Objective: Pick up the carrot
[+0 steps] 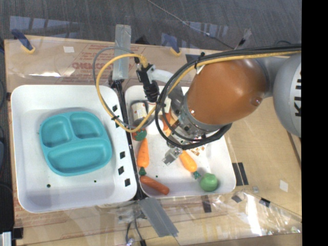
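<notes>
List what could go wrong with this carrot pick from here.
1. Wrong target: the right bin holds several orange pieces. One carrot lies by the left wall, another carrot sits just under the gripper, and a red-orange piece lies near the front.
2. The green ball lies close to the nearer carrot and could get knocked.
3. The loose cables hang over the bins' divider and might snag.

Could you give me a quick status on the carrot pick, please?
Gripper low in right bin, holding nothing visible. Carrots lying loose beside it. Green ball nearby, not blocking.
</notes>
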Controlling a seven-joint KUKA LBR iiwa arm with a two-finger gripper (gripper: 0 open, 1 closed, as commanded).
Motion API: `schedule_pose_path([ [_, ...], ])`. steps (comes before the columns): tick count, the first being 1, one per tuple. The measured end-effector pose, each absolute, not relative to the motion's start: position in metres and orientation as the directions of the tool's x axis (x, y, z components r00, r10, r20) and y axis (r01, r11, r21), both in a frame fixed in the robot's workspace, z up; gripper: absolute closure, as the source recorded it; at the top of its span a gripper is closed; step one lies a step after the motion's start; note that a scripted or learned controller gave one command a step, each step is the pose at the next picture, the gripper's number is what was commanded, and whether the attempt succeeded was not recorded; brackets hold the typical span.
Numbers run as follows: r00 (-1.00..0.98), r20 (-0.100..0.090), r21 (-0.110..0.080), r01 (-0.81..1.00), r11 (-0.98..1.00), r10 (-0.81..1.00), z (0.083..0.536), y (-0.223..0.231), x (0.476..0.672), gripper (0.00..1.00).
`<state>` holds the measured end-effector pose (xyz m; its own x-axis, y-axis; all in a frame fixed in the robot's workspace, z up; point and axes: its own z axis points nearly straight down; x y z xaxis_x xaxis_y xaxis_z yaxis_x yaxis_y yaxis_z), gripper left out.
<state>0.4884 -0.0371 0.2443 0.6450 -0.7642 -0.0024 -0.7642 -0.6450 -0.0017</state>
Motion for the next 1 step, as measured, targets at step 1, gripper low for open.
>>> schedule_pose_path([
  [1,0.852,-0.004,-0.001,-0.524,-0.852,-0.524,0.2199,-0.0863,0.5209,1.00],
])
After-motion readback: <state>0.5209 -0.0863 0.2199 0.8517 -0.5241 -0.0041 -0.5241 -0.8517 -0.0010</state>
